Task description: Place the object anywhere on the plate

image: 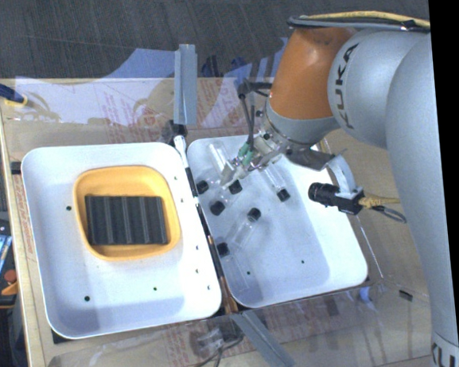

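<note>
Plate: yellow, rounded-rectangular, flat in the left bin, toward its upper middle. A dark ribbed insert covers most of its centre.

Objects: small clear vials with black caps, scattered loose in the right bin, well apart from the plate.

Bright, even overhead light. Both white bins glare nearly featureless, with soft grey shadow along their near walls. The arm shows a soft sheen. Overall slightly blurry.
</note>
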### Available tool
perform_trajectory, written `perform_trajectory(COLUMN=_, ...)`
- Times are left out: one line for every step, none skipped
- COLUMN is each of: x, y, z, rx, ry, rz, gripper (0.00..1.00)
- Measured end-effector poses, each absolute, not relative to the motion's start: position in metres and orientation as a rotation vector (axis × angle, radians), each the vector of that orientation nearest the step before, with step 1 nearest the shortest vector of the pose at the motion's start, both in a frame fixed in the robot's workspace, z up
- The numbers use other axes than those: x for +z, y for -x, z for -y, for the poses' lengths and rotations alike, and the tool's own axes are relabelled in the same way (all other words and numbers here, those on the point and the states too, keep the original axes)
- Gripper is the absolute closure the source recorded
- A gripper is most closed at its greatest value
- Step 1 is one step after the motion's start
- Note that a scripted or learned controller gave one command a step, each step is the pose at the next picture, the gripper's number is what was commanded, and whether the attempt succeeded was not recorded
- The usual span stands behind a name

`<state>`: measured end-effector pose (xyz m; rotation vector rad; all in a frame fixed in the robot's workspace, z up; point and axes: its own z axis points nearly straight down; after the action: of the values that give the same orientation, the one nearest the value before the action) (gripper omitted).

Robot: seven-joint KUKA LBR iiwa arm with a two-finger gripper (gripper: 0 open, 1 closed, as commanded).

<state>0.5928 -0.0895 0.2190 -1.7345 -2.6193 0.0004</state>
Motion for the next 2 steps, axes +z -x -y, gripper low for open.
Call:
perform_trajectory(x=0.2019, y=-0.6128, z=0.0593, rx=0.0, ry=1.471, rz=2.778, gripper=1.0)
perform_trajectory(x=0.202, y=-0.6129, z=0.0596, rx=0.0, ry=1.472, rz=2.778, gripper=0.0)
